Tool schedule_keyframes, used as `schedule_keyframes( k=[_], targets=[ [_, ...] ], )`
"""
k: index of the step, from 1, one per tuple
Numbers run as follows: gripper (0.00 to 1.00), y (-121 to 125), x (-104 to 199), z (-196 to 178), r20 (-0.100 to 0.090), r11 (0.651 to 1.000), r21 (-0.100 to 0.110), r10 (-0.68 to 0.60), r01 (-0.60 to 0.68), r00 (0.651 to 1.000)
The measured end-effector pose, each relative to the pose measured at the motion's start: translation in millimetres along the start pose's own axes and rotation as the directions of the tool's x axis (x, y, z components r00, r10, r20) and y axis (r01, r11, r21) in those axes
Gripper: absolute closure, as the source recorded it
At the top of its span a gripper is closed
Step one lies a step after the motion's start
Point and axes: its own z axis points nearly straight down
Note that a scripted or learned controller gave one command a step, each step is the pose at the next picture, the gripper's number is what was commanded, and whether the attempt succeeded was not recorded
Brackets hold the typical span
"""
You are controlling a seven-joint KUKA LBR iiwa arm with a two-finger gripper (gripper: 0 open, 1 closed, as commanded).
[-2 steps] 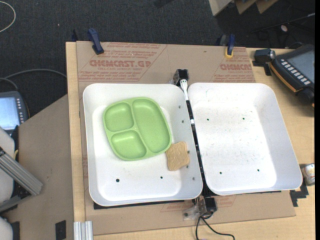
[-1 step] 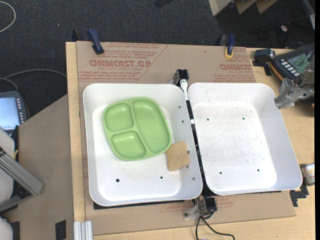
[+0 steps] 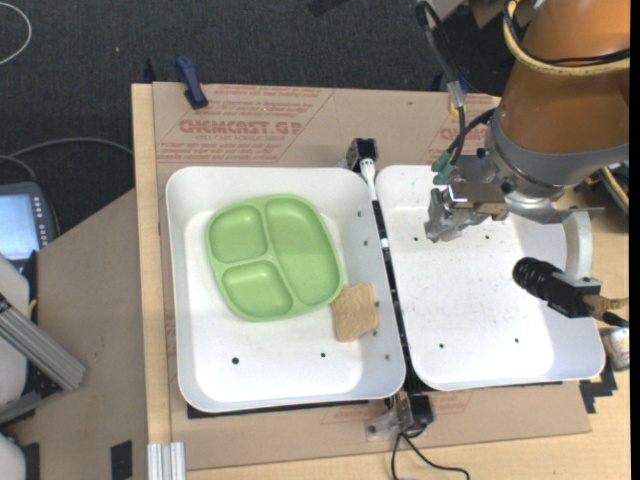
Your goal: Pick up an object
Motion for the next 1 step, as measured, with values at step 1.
schedule_keyframes(
  k=[1],
  targets=[
    [1.0,-18.1,86.3,-80.4,-0.002,1.0,-0.021,-0.001,0.001,1.0]
  ],
)
